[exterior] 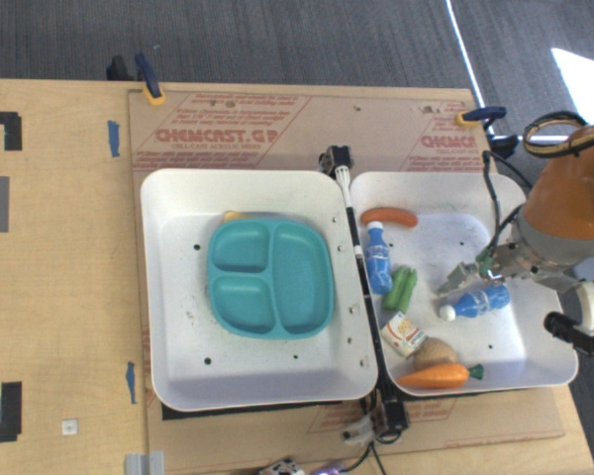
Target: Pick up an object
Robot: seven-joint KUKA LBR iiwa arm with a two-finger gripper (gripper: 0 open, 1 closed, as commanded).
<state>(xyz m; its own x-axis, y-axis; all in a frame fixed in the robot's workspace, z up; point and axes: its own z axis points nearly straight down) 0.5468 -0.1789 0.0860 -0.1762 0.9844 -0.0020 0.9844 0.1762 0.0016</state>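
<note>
Tool point(465, 277) of mine hangs low in the right bin point(535, 364), touching the small blue bottle point(478, 303); whether it grips, I cannot tell. That bottle lies just below-left of my tool, long axis slanting left-down to its white cap.

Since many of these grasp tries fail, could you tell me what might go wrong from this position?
1. The gripper sits at the small blue bottle, which lies on its side; being round, it may roll away or slip.
2. The bottle lies close to the right bin's far side, so the arm has little room there.
3. If knocked, the bottle could roll toward the green item nearby.
</note>
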